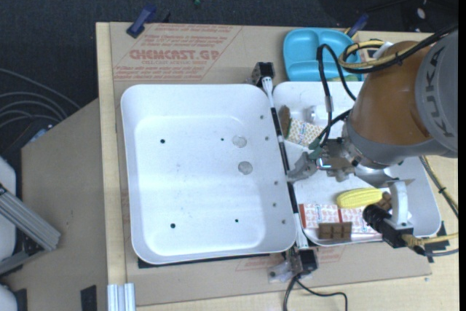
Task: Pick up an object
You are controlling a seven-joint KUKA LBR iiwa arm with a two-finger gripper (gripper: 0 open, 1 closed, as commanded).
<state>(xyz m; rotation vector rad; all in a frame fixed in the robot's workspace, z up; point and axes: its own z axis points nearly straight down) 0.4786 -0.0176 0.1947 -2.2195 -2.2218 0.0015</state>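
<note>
White left bin [196, 171] sits on the tan surface [182, 47] right beside the right bin [429, 211], and the grey-and-orange arm [397, 113] hangs over that one. Its pincer [314, 164] is low by the divider; can't tell if it's gripping anything. Near the front: yellow banana-ish thing [360, 197], patterned packet [320, 213], brown block [335, 231].

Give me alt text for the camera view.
The grey-and-orange arm's claw hangs low over the right white bin, which holds a yellow banana-shaped toy and a patterned packet. The left white bin lies alongside.
</note>
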